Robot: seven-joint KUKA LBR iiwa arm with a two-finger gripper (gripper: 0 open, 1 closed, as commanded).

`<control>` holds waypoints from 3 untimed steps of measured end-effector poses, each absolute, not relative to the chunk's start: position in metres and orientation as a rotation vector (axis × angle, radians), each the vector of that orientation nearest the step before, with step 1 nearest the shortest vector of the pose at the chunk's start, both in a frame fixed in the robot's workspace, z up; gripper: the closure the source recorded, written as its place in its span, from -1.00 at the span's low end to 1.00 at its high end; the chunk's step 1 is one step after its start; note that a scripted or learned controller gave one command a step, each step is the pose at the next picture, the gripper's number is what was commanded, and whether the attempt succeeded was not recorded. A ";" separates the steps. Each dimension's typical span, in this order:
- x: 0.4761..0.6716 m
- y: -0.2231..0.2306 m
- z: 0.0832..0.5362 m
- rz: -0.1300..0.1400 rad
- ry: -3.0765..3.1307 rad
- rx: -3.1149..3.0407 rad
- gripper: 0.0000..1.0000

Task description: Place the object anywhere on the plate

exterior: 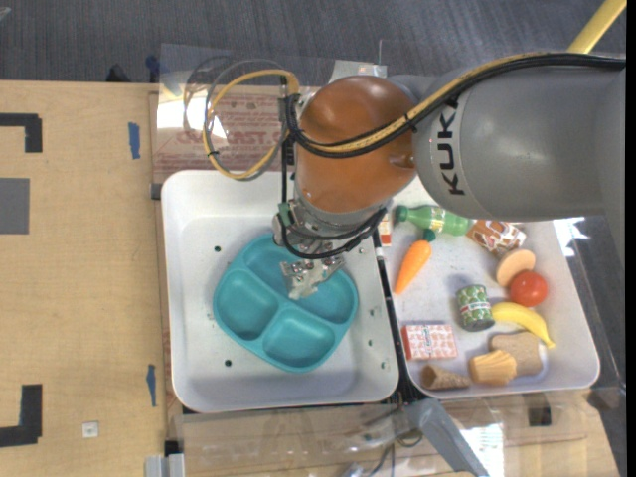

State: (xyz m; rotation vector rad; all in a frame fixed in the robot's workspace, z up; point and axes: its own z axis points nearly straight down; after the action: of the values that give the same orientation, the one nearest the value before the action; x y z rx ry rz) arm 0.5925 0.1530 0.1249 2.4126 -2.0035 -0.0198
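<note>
- Under my gripper [310, 278], the teal plate [283, 316] looks like smooth, matt plastic.
- The white bin [194, 296] around it reads as glossy plastic to me.
- Above it, the orange band [353, 142] shines.

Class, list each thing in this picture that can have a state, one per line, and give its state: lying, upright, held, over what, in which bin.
Gripper: over the plate, fingers unclear.
Plate: flat in the left bin, compartments up.
Carrot: lying in the right bin, tip toward the divider.
Green bottle: on its side.
Can: lying tilted.
Banana: lying beside the tomato.
Box: flat.
</note>
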 end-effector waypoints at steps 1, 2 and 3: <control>0.566 0.052 0.183 -0.004 -1.640 2.681 1.00; 0.645 0.054 0.182 -0.007 -1.705 2.643 1.00; 0.552 0.047 0.182 -0.011 -1.446 2.790 1.00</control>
State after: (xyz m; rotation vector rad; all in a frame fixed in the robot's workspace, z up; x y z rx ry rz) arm 0.5519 0.0466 0.1819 2.7898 -1.4456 -0.0112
